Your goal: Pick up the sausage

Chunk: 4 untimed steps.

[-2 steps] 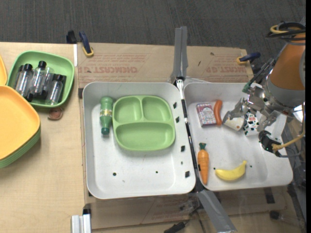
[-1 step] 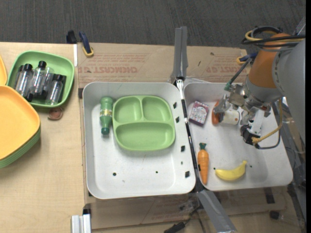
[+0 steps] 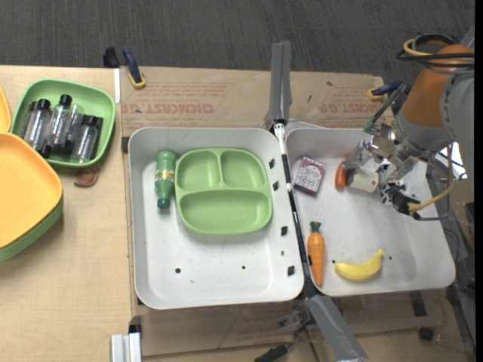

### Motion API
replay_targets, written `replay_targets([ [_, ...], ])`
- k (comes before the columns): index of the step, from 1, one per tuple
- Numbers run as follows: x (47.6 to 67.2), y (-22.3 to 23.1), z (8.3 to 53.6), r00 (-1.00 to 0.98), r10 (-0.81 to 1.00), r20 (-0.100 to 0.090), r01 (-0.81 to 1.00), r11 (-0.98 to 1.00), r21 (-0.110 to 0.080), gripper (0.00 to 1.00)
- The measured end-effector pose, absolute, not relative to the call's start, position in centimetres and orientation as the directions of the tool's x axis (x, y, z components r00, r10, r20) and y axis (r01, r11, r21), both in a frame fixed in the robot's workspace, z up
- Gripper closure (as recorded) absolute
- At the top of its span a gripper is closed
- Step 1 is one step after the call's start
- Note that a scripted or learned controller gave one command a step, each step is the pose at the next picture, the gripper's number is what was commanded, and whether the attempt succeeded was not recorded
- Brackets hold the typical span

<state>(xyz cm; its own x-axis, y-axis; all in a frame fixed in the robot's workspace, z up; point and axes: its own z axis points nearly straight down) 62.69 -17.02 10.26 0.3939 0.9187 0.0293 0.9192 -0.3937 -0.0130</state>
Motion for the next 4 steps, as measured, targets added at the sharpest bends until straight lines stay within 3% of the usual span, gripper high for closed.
replay_targets([
  [1, 65.2, -13.9, 9.5, 0.216, 0.976, -0.002, 0.976, -0.216, 0.005, 0.00],
  [2, 64.3, -9.5, 9.1, 0.047, 0.999, -0.001, 0.999, -0.047, -0.002, 0.00],
  [3, 64.3, -9.6, 10.0, 0.049, 0.999, -0.002, 0.999, -0.049, -0.003, 1.00],
  [4, 65.8, -18.6, 9.1, 0.012, 1.000, -0.002, 1.000, -0.012, -0.003, 1.00],
])
